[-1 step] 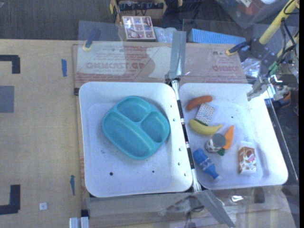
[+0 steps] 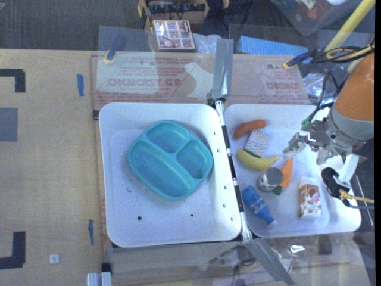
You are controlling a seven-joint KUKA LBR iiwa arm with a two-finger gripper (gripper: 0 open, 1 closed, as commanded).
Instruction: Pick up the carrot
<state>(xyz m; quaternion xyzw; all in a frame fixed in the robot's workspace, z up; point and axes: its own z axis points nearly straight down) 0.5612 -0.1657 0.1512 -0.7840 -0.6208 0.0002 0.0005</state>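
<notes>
Nearest the lens, low in the right-hand shallow white bin (image 2: 351, 222): a blue plastic bottle-shaped item (image 2: 258, 205) lying on its side against the bin's left wall, pointing toward the front edge.

Just above it, a small round grey-topped can (image 2: 271, 179) stands upright. To the right, a small carton with a brown-and-white print (image 2: 310, 199) lies flat, apart from the rest.

Task item: the small orange carrot (image 2: 287, 171) lies tilted on the bin floor, lower end touching the can, upper end pointing toward the arm. Nothing is gripping it.

A yellow banana (image 2: 257, 160) lies left of the carrot, curved, under a white speckled box (image 2: 257, 142). An orange-red sausage-shaped item (image 2: 249, 128) lies farthest back in that bin.

The grey arm with an orange band (image 2: 357, 103) comes in from the right. Its two-finger gripper (image 2: 314, 140) sits up and right of the carrot, near it but not touching. Can't tell whether the fingers are spread or closed; too cluttered with metalwork there.

The left shallow white bin (image 2: 119, 219) holds a teal plastic divided plate (image 2: 171, 159) with three compartments, about centred.

Behind the bins: a clear plastic sheet with red lettering (image 2: 149, 82) and a small cardboard box (image 2: 172, 5) on the floor.
</notes>
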